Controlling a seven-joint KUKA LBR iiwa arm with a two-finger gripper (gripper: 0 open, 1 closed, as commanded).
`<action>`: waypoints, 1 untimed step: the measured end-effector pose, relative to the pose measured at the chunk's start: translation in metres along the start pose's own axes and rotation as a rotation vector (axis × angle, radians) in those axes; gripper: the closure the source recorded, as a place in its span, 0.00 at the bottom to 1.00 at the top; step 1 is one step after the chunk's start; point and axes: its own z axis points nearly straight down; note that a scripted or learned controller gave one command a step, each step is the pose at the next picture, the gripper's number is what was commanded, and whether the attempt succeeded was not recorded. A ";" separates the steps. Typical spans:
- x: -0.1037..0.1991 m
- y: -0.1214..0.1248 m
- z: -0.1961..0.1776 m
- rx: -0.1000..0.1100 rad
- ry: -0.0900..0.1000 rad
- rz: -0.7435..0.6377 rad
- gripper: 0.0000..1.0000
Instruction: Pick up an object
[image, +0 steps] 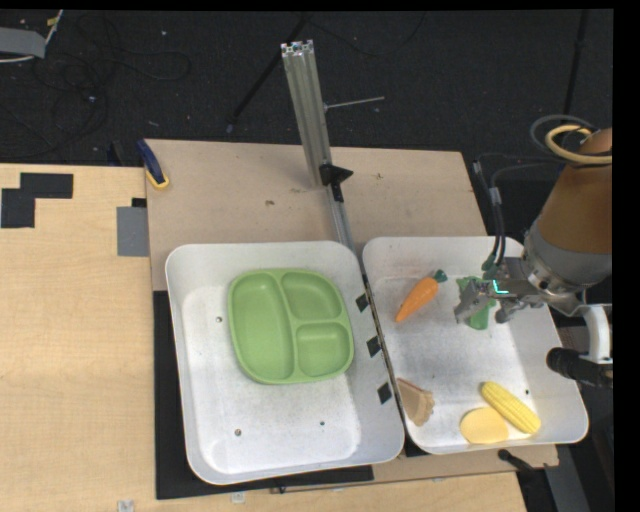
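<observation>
Pincer (482, 305) stands low over the right bin (440, 425), just right of the carrot (417, 298), with a small green object (477, 318) lying directly at its tips; whether its fingers are apart, together, or closed on that green piece cannot be told, as the metal parts and the green shape merge at this slant. Judged from the placement, the green object is the candidate for picking, since the wrist is lined up above it and not above anything else. Further from the carrot, toward the bin's near right corner, lie a corn cob (510, 406) and a yellow round piece (484, 427), touching or nearly so; a tan wedge (417, 403) sits below the carrot by the bin's left wall. Left of the carrot, the other bin (200, 440) carries a green divided plate (291, 326). The arm (578, 215) is cut off at the frame's right, and the green object's form is too obscured to identify.
</observation>
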 end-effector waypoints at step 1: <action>0.000 0.001 -0.001 -0.003 0.000 0.000 0.00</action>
